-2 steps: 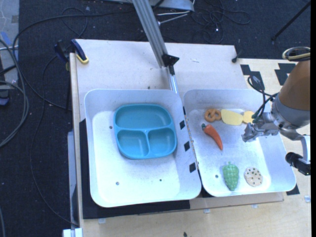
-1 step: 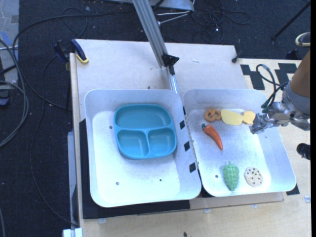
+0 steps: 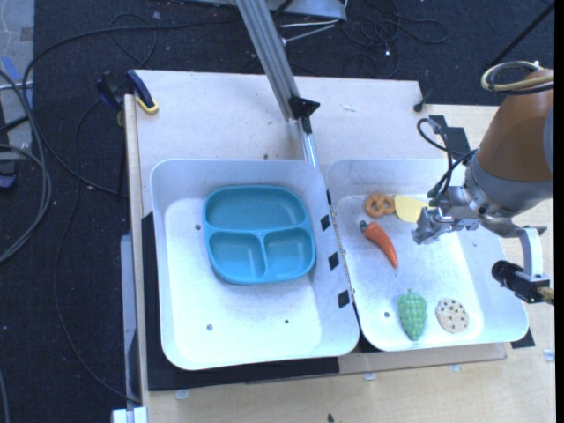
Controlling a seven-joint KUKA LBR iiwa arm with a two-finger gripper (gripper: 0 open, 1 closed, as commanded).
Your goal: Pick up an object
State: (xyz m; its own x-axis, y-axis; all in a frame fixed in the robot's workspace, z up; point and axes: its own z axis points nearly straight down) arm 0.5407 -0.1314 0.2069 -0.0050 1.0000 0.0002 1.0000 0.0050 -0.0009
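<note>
Bins: 2 shallow white bins side by side on the bench; left bin (image 3: 176,263), right bin (image 3: 493,320).
Left bin contents: 1 blue tray (image 3: 260,233) with 3 compartments, 1 long one at the far side and 2 smaller ones at the near side; it lies flat toward the far half of the bin.
Divider: the 2 bins meet along a raised seam with 3 small dark tabs (image 3: 335,259) on it.
Right bin contents: 5 small food-shaped pieces.
Pretzel: 1 brown pretzel (image 3: 380,204), far left part of the bin, just beside the yellow piece.
Carrot: 1 orange carrot (image 3: 382,242), slanted, with a dark stem end toward the far left, near the pretzel.
Yellow piece: 1 pale yellow piece (image 3: 408,208), rounded, its right edge partly hidden by the gripper.
Grapes: 1 green bunch of grapes (image 3: 411,314), near edge, well apart from the carrot.
Cookie: 1 round tan cookie (image 3: 452,315) with dark speckles, just beside the grapes.
Gripper: 1 gripper (image 3: 429,227), low over the right bin, just right of the yellow piece; how far the claw is open, and whether it has hold of anything, cannot be told from this angle.
In the way: the arm's wrist and cables cover the right far part of the bin.
Surroundings: 1 slanted metal pole (image 3: 269,47) above the bins, black cables (image 3: 79,42) on dark floor.
</note>
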